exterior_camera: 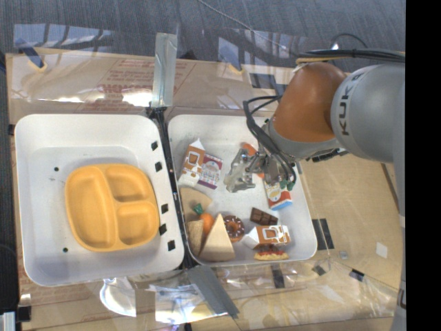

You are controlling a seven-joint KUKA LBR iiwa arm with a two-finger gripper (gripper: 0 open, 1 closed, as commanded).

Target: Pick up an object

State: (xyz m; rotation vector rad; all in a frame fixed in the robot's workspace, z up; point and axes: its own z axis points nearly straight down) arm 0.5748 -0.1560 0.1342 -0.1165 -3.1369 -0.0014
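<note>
My gripper (240,176) hangs low over the middle of the right bin (303,212), above a bare patch of its floor. A small white and brown carton (202,167) lies just to its left. On its right sits a small white, red and blue carton (279,196), and an orange piece (248,148) shows behind it. Toward the front lie a cheese wedge (217,240), a chocolate donut (234,226), a brown chocolate piece (263,216), a second little carton (269,235) and a carrot (205,221). Nothing shows in the gripper's grasp.
The left bin (34,185) holds a yellow divided plate (110,205). A black ridge (165,178) separates the two bins. The grey arm with its orange band (310,105) covers the right bin's back right corner. Bread slices (196,234) lie at the front left.
</note>
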